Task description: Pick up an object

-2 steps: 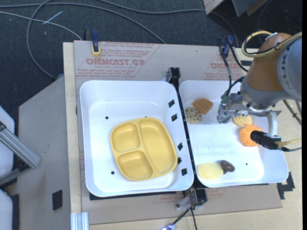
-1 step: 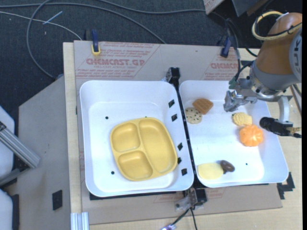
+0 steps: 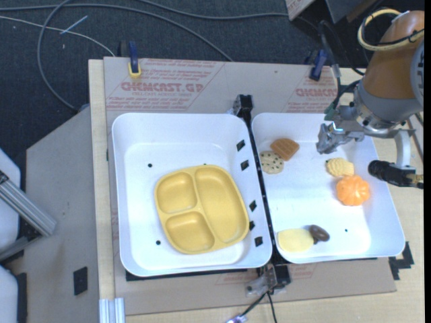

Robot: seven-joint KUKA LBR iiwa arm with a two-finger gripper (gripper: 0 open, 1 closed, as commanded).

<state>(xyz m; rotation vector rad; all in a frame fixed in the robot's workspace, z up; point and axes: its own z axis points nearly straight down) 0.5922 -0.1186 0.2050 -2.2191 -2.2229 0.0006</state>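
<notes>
A bench topped with a sheet of brown printed cardboard (image 3: 202,79) carries two shallow white bins side by side, both smooth and glossy with rounded corners. The left bin (image 3: 135,140) holds a pale yellow plastic tray (image 3: 201,208), an oval-cornered dish split into three compartments and lying flat, slightly turned. Small black clips run down the seam between the bins. In the right bin (image 3: 296,194), near its upper left, a round tan cookie (image 3: 271,162) dotted with dark chips lies touching a brown waffle (image 3: 285,148) with a ridged grid surface. Along the front wall sits a flat, pale yellow disc (image 3: 295,240), and touching its right edge is a small dark brown lump (image 3: 318,233) of rounded shape. Farther right, a small yellow piece with a bumpy, ribbed surface (image 3: 340,167) lies just above an orange, roundish fruit (image 3: 353,190) with a faintly segmented skin; the two are close together, almost touching. The grey metal claw (image 3: 330,138) hangs over the upper part of the right bin, just above and left of the bumpy yellow piece, apart from the waffle. Nothing can be seen between its fingers, and whether they are spread or pressed together cannot be told from this angle.
</notes>
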